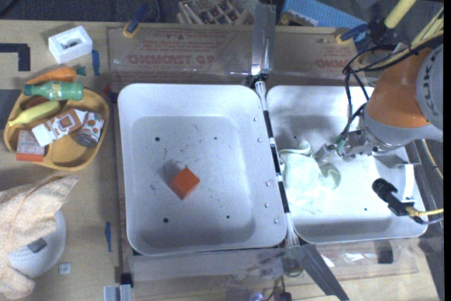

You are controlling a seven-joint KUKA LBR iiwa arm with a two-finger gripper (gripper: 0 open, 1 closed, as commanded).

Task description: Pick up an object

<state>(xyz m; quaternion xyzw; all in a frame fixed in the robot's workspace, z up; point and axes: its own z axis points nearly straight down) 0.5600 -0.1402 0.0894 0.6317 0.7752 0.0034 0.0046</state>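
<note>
Hovering over a pale cloth (304, 178) in the right bin (366, 218), end effector (330, 158), grip state unclear; orange block (186, 182) at nine o'clock, left bin (141, 144).

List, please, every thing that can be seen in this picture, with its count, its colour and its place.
block: one, orange, left bin floor
left bin: one, white, bench centre
right bin: one, white, beside the left bin
cloth: one, pale white-green, crumpled in the right bin's left part
bowl: one, yellow, bench far left, holding toy food and small packets
bottle: one, green, on the bowl's top
small box: one, white, above the bowl
towel: one, beige, lower left corner
arm: one, grey with orange band, over the right bin
gripper: one, dark, just right of the cloth
</note>
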